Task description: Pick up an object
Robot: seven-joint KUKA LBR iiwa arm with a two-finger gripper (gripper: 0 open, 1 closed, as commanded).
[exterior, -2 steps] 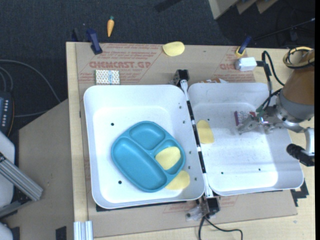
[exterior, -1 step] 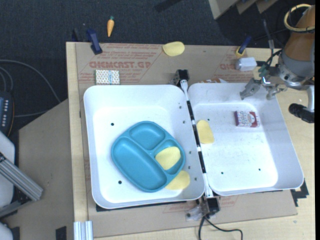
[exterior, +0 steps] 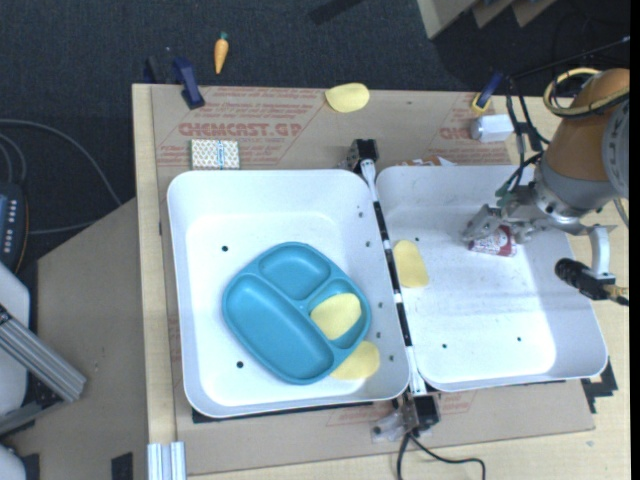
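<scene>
My gripper (exterior: pixel 494 226) hangs low over the upper right part of the right bin (exterior: pixel 520 353), at the end of the grey arm with its orange band (exterior: pixel 590 98). Directly beneath it lies a small red and white packet (exterior: pixel 494 243), partly covered by the gripper; whether they touch is unclear. A yellow piece (exterior: pixel 410 264) lies at the right bin's left edge. In the left bin (exterior: pixel 200 218), a blue divided plate (exterior: pixel 275 318) carries a yellow piece (exterior: pixel 337 313) in one compartment. Another yellow piece (exterior: pixel 357 363) lies beside the plate's lower right rim.
On the bench behind the bins sit a yellow piece (exterior: pixel 347 97), a patterned packet (exterior: pixel 215 153), a blue clip (exterior: pixel 187 83) and a white block (exterior: pixel 493 126). A small orange carrot (exterior: pixel 221 53) lies on the dark floor. A black clamp (exterior: pixel 364 152) joins the bins.
</scene>
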